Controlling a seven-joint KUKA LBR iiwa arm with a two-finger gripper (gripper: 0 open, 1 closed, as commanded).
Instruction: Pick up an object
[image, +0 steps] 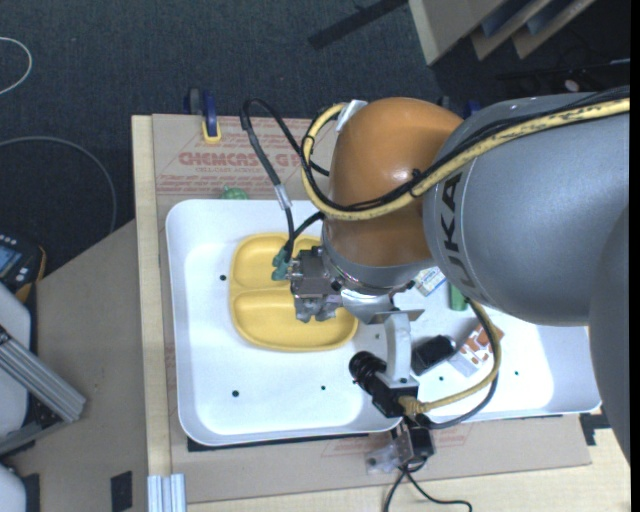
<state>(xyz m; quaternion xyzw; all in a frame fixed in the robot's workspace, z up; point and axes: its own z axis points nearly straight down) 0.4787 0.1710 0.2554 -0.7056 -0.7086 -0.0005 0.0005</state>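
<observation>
A yellow two-lobed object (262, 295) lies in the left white bin (200, 330), toward its middle. My gripper (312, 292) hangs right over the yellow object's right edge, low against it. The arm's big orange band (385, 170) and grey body hide most of the gripper from above. Whether anything is held cannot be made out.
The right bin (540, 385) holds small items partly under the arm: a black piece (433, 350), a white and orange piece (477, 346), a green bit (456, 297) and a blue-white scrap (430, 281). Cables (270, 170) loop from the wrist. A cardboard sheet (170, 160) lies under both bins.
</observation>
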